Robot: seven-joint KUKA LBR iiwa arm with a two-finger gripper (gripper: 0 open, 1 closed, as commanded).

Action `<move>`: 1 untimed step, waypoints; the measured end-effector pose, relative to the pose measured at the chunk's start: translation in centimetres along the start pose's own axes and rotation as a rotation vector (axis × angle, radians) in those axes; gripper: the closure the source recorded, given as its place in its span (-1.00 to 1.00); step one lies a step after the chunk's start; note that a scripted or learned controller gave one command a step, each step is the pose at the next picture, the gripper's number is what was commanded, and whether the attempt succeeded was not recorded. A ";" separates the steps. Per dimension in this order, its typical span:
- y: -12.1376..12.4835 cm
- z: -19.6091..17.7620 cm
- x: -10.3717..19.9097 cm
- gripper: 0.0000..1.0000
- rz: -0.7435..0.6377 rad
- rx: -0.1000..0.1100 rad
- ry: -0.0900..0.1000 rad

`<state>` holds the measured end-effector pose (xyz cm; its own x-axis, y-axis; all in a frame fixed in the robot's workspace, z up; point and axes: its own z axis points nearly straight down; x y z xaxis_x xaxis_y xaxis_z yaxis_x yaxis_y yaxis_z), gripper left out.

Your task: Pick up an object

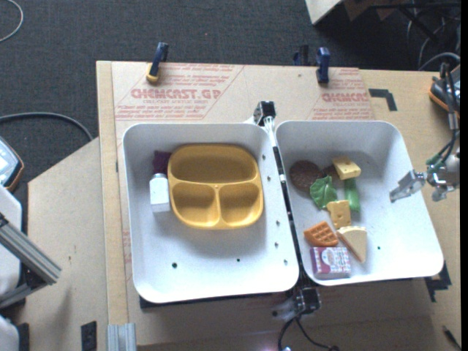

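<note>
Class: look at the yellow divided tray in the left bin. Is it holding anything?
Empty. All three compartments of the yellow tray show bare plastic; the small white bottle stands outside it, at its left edge.

You get even, fairly bright overhead light; white bins (409,265) nearly blow out, soft shadows under their rims. Dark floor (66,28) stays murky. Whole frame slightly soft, low resolution; gripper (406,186) at right looks blurred.

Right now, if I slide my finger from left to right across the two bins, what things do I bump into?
White bottle → yellow tray → brown round patty → green strip → hand
</note>
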<state>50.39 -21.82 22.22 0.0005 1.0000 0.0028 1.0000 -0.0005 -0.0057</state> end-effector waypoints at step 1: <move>-0.1 4.3 0.4 -1.00 0.000 -0.001 0.000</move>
<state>50.24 -21.44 17.93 0.0001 1.0000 0.0029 1.0000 -0.0001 -0.0050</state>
